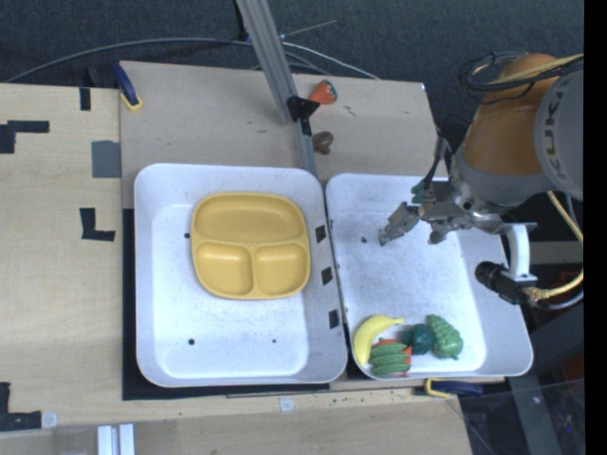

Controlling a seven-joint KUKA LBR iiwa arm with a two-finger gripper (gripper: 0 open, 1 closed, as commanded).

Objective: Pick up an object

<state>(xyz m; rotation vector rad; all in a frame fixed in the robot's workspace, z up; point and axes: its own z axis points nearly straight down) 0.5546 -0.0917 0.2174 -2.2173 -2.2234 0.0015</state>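
Camera view, items as I log them from my station:

1. Toy food, right bin, near corner closest to me. A banana [373, 333] curves along the left of the cluster. A red-and-green piece [389, 356] lies just under it, touching. A dark teal piece [416, 337] sits in the middle. A bumpy green vegetable [444, 336] is on the right end. All four lie bunched together on the bin floor; none is lifted.

2. Gripper [415, 227]. It hangs over the upper middle of the right bin [408, 273], well apart from the food cluster. I see its two fingers spread, with bare white floor between them and nothing gripped. One finger [395, 226] slants down to the left.

3. Arm [517, 131]. Grey with an orange band, entering from the right, above the right bin's far edge.

4. Left bin [161, 254]. Touching the right bin along their shared side. It bears a yellow tray [250, 245] with three compartments, lying flat in the upper half.

5. Bench [57, 254]. Wooden, with black tape marks at left. A grey pole [266, 36] rises from its far side, and a small red object [325, 91] lies beside the pole's base.
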